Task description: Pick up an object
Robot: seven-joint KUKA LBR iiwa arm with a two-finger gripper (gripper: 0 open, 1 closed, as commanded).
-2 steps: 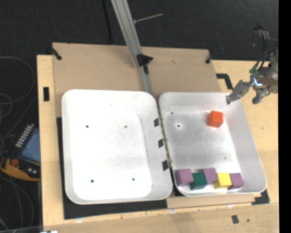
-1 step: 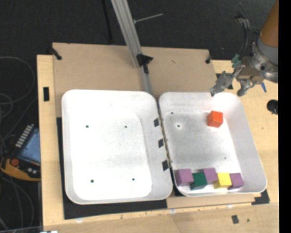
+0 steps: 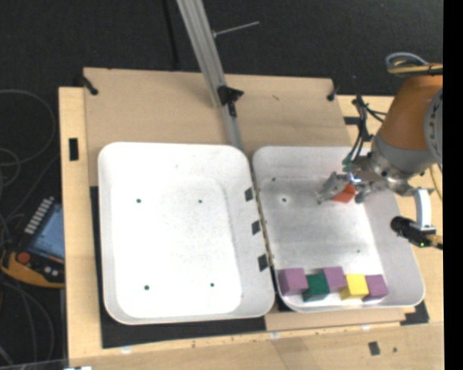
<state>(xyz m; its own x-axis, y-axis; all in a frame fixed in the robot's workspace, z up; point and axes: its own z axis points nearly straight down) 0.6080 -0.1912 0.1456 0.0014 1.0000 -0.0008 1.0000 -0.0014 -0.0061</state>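
Orange-red object (image 3: pixel 344 195) sits at my hand (image 3: pixel 341 190), raised over the upper part of the right bin (image 3: pixel 293 168); it looks pinched between the fingers, so I judge the pick made. Blocks, purple (image 3: pixel 293 280), green (image 3: pixel 316 285) and yellow (image 3: pixel 357 285), crowd the near wall. The object's shape is too blurred to name.

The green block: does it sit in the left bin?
No, the green block sits in the right bin, among purple and yellow blocks along its near edge.
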